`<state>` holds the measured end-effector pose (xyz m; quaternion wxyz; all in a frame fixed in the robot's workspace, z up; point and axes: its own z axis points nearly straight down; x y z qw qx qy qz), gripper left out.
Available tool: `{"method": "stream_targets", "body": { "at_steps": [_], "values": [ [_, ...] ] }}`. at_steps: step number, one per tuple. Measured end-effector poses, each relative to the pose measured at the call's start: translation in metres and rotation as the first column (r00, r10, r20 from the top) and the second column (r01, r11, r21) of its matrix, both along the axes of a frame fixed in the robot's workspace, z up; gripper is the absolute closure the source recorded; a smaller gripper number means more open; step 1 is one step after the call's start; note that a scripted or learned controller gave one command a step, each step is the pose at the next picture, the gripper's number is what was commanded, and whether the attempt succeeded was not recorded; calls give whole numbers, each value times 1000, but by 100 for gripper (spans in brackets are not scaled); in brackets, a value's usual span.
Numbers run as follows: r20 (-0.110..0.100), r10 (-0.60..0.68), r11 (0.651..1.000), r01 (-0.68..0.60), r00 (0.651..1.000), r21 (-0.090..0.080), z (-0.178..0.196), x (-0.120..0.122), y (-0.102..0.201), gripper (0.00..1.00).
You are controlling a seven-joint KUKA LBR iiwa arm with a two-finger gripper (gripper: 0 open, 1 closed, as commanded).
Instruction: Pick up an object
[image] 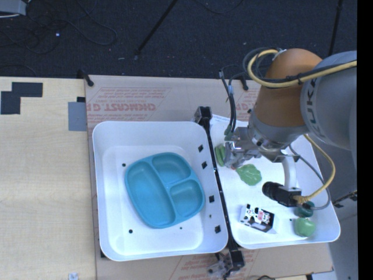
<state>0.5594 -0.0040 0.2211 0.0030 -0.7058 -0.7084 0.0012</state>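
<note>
Thing: a small green plastic lump (249, 174) is lying in the shallow white right bin (326, 229), middle right of the frame.
End effector (236, 151): it is hovering just beside the lump; I cannot tell if it is open or closed.
Tip: it should be centring over the lump before going down.

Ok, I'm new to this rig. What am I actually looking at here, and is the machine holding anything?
One camera looks down at a slant on a bench with two shallow white bins. The grey machine with the orange band, coming in from the right, is the robot arm. Its hand hangs low over the right bin. The left bin holds a blue divided plate. In the right bin lie a green piece just below the hand, a second green piece by the divider, a third green piece near the front corner, and a small black-and-white item. Whether the hand grips anything I cannot tell from this view.
</note>
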Motion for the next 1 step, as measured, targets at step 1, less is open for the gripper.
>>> {"method": "stream_targets", "body": {
  "at_steps": [1],
  "values": [
    [4,1,1000,-1,1000,-2,10,-5,56,100]
  ]
}}
